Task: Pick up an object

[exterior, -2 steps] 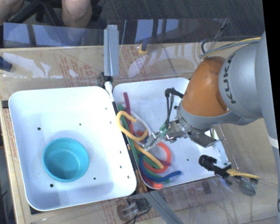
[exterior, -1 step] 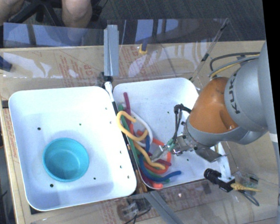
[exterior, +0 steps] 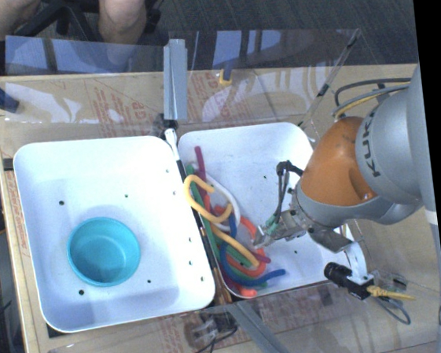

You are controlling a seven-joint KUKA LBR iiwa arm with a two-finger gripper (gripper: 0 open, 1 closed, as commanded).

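We see two shallow white plastic bins side by side on a pale wooden bench (exterior: 78,109). In the left bin (exterior: 38,173) a round turquoise bowl (exterior: 104,251) sits upright toward the near left part of the floor, well apart from everything else. The right bin (exterior: 280,145) holds a tangled bundle of looped flexible tubes (exterior: 228,246) in yellow, red, green, blue and white, heaped against the bin's left wall and running toward its near edge. The grey arm with the orange band (exterior: 335,174) reaches in from the right, and its two-finger gripper (exterior: 265,234) is low over the right bin, just at the right edge of the tube bundle. We cannot tell whether the gripper is released or clenched, nor whether it touches the tubes.
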